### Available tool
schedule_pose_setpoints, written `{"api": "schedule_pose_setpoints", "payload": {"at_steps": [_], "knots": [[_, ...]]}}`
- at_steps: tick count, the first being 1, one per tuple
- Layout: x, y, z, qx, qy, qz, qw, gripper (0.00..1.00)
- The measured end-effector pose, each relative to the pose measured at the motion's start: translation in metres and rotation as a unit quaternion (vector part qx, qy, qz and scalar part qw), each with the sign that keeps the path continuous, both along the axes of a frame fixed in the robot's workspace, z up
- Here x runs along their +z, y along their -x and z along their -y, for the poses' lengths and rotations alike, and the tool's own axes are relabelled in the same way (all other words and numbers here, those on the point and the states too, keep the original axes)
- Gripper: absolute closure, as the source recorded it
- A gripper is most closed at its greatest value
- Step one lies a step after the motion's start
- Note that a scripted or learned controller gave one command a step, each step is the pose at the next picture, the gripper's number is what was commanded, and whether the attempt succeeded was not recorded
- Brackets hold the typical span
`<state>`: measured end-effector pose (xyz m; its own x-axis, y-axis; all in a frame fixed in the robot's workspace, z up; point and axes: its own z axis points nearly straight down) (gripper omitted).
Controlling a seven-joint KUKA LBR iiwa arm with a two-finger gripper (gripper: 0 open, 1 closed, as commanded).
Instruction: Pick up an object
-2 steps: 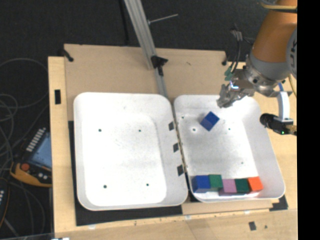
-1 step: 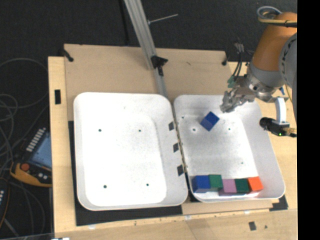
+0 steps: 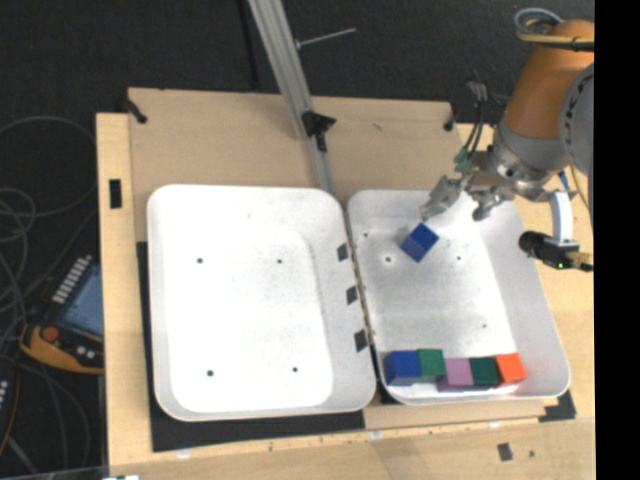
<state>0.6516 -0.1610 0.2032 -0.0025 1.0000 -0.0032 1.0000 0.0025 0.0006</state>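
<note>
A blue cube [image 3: 420, 241] sits tilted in the upper part of the right bin [image 3: 520, 298], turned corner-on to the camera. My gripper [image 3: 464, 203] hangs above the bin's far edge, up and to the right of the cube. Its two fingers [image 3: 440, 199] are spread apart and open, and nothing is between them. The cube is just below the left finger, apart from it. Along the bin's near edge lies a row of blocks: blue [image 3: 402, 366], green [image 3: 431, 361], purple [image 3: 458, 372], dark green [image 3: 485, 370] and orange [image 3: 511, 367].
The left bin [image 3: 250, 298] lies beside the right one, with small clips along their shared wall [image 3: 356, 293]. A slanted metal post [image 3: 290, 68] rises behind the bins. Cables and a handheld pendant [image 3: 65, 313] lie off the bench at the left.
</note>
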Motion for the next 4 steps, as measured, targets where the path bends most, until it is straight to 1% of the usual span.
{"api": "schedule_pose_setpoints", "payload": {"at_steps": [1,2,3,4], "knots": [[-0.110,-0.012,-0.013,0.001,-0.0012,-0.002,1.0000,0.00],[-0.094,-0.014,-0.011,0.003,0.0009,0.001,1.0000,1.00],[-0.002,0.009,-0.120,0.003,-0.0031,0.003,1.0000,1.00],[-0.005,0.009,-0.193,0.003,-0.0031,0.000,1.0000,1.00]]}}
